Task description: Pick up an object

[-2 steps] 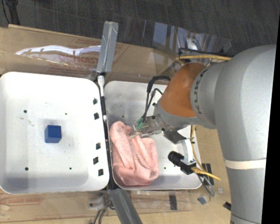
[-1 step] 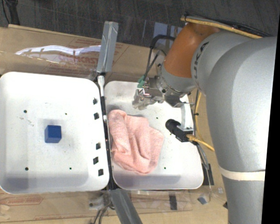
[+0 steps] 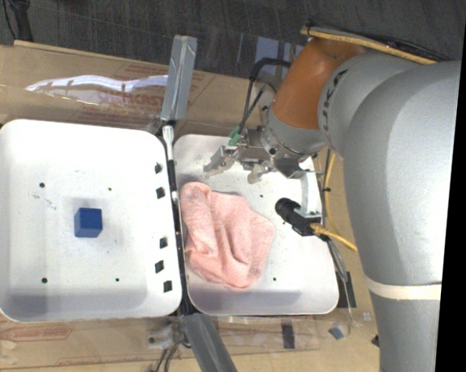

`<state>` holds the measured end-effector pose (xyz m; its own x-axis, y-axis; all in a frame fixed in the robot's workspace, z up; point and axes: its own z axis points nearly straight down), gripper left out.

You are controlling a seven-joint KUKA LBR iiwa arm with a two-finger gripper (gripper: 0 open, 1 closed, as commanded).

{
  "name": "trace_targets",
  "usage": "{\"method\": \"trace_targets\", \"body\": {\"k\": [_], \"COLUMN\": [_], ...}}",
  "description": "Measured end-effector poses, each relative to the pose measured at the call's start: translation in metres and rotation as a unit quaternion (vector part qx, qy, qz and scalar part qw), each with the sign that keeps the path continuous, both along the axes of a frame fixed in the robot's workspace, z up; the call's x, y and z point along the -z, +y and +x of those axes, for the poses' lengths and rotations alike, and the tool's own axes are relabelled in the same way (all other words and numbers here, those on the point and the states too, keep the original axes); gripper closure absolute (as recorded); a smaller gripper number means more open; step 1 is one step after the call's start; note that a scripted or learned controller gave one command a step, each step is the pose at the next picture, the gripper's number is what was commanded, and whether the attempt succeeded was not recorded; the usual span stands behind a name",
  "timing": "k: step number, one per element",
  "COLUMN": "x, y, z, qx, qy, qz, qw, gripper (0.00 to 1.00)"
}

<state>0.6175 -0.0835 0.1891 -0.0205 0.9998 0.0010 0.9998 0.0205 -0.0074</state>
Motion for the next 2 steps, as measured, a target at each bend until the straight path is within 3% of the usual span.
{"method": "trace_targets", "body": {"k": [1,2], "x": [0.0961,0.0871], "y": [-0.0394,-0.0375], "z": [-0.0444,-0.0426], "qx": [-0.08,-0.083], "qy": [-0.005,-0.003], "qz": [0.0008,0.0029], "qw": [0.9968,0.9965], "gripper": [0.0,1.0]}}
